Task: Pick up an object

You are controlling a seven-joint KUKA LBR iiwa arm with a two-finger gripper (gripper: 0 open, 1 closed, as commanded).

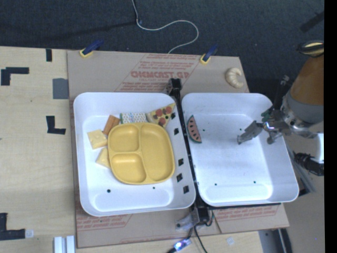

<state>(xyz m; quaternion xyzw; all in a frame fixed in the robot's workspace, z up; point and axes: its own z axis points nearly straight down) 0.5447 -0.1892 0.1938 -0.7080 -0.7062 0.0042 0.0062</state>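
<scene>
Watermelon slice, red with green rind, lies in right bin.

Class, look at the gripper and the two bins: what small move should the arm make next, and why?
Probably a short sweep left across the right bin toward the watermelon slice. The gripper hangs over bare floor on that bin's right side, while the slice lies alone against its left wall, the nearest thing to pick.
</scene>
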